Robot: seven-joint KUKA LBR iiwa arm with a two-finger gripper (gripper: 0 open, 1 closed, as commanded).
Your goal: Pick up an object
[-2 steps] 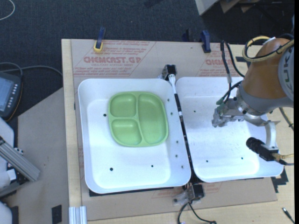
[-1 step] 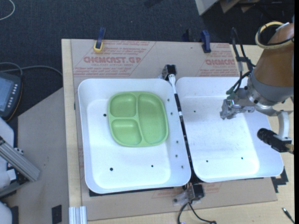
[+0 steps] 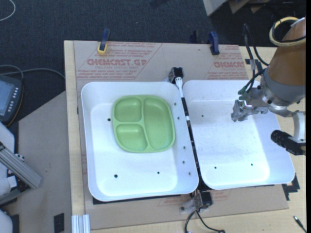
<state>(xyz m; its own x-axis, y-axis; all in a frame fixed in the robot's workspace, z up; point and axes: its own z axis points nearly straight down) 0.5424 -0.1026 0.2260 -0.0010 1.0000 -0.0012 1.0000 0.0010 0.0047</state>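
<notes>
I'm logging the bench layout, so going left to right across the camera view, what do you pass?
Left bin → green divided plate → right bin → gripper, above the right bin.

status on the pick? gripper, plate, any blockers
Gripper over right bin, nothing seen between fingers. Green divided plate flat in left bin, untouched. Nothing on or beside the plate.

Left bin (image 3: 97, 178): one green plate (image 3: 144, 124), three compartments, upright. Right bin (image 3: 252, 176): my gripper (image 3: 239, 112) low over its upper part, holding nothing visible.
</notes>
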